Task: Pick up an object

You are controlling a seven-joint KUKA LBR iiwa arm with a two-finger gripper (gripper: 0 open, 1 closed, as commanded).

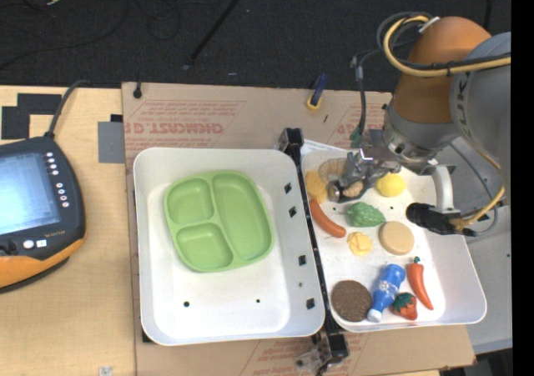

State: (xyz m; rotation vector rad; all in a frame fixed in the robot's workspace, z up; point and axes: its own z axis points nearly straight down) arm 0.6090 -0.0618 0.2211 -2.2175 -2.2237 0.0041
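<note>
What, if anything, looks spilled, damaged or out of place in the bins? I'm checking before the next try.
Nothing stands out. The green divided plate lies flat in the left bin. The toy foods, among them a carrot and a blue bottle, lie loose inside the right bin, none over the rim.

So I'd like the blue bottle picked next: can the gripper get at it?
Probably yes: the blue bottle lies uncovered, though a strawberry and carrot crowd it. The gripper is above the same bin.

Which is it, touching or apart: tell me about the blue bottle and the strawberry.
Touching. In the camera view the blue bottle leans with its lower end against the strawberry, with no white bin floor between them.
</note>
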